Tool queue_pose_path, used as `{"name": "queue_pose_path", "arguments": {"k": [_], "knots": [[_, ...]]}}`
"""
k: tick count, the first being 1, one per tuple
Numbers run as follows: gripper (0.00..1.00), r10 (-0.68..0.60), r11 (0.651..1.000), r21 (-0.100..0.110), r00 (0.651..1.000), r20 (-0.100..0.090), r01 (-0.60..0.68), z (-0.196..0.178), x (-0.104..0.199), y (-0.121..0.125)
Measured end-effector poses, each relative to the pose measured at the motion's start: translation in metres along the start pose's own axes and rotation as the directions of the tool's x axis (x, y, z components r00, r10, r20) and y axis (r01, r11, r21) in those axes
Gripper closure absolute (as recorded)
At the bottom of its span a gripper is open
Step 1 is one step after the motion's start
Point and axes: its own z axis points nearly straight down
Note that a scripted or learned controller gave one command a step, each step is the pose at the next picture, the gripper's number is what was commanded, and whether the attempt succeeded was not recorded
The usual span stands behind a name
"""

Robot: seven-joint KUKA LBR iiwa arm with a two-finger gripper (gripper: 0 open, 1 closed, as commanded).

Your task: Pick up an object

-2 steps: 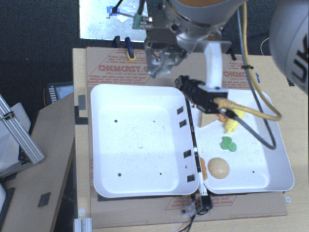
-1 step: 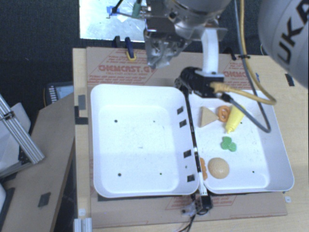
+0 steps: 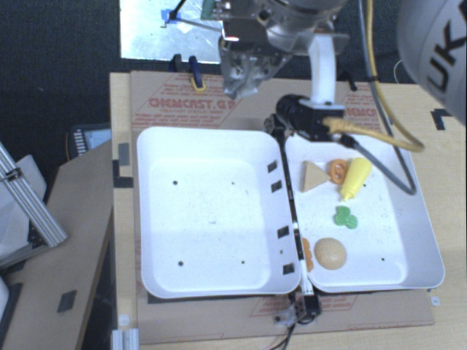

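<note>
So in the camera view, the brown board (image 3: 182, 104) under the bins has "CHEMCAST" printed in red. The gripper (image 3: 241, 75) hangs above the bench behind the bins, well apart from all the objects; can't tell how it's set. The left bin (image 3: 157, 268) sits beside the right bin (image 3: 419, 257), which holds a tan wedge (image 3: 314, 176), orange pretzel (image 3: 337, 170), yellow bottle (image 3: 355, 178), green piece (image 3: 345, 217) and round bun (image 3: 330, 254). A yellow cable (image 3: 379, 133) crosses the right bin's far corner.
</note>
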Motion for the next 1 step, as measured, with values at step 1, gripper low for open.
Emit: {"name": "queue_pose_path", "arguments": {"k": [1], "knots": [[1.0,0.007,1.0,0.004,1.0,0.003,-0.007,0.0135,-0.0013,0.0485]]}}
